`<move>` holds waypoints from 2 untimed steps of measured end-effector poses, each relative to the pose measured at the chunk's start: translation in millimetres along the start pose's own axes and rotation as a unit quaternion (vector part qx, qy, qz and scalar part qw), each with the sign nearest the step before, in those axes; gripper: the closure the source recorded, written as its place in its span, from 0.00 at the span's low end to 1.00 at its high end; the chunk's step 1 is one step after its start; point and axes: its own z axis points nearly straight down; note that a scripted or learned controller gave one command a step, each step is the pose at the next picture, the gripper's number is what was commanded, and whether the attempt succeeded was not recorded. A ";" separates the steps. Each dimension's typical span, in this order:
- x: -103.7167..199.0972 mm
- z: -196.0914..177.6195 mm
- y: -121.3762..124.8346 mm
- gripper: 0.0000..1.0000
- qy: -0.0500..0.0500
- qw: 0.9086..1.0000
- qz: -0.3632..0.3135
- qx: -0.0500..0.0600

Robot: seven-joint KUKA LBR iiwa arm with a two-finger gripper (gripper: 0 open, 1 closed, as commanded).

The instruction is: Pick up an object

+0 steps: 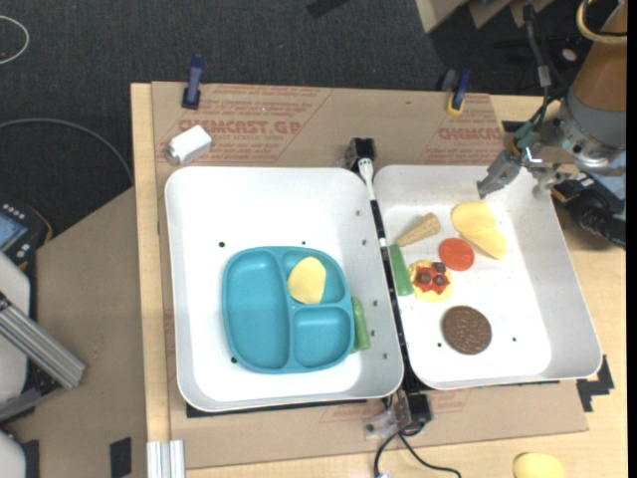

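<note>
Camera view: end effector point(510, 170) above right bin point(557, 267)

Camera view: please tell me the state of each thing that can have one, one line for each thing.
Gripper: over the right bin's far edge, holding nothing.
Blue tray: flat in the left bin, a yellow piece in its top right compartment.
Yellow toy: lying in the right bin.
Brown cookie: lying flat in the right bin.
Cone: on its side.
</note>
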 end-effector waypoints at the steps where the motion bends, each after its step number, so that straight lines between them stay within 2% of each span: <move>1: 22.2 -200.1 -18.8 0.00 -0.003 1.000 -0.002 -0.011; 2: 33.0 -331.4 -56.3 0.00 -0.003 1.000 -0.001 -0.011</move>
